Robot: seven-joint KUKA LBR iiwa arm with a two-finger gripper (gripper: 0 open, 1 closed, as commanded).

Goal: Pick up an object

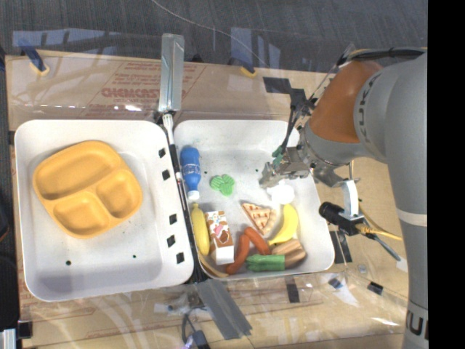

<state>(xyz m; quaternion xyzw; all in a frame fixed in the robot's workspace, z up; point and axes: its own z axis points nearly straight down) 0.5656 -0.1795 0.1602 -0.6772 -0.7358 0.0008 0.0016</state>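
- Gripper (278, 182) is seen low over the right bin (240, 133), near its right wall, with the grey arm and orange band reaching in from the right.
- Whether the claw is apart or together cannot be told; its tips are blurred against a small white object (282, 193) lying directly beneath them.
- Nothing can be made out as clamped in the claw.
- Toy food is piled along the front of the right bin: a pizza slice (256, 214), a banana (289, 224) just beside it, a sausage (247, 247), a green piece (265, 263), a small carton (219, 235) and a yellow corn-like piece (199, 230).
- A blue bottle (190, 167) lies against the left wall of the right bin, and a green leafy item (223, 185) sits apart near the middle.
- 1 yellow divided plate (86, 187) with 3 compartments rests in the left bin (94, 271).
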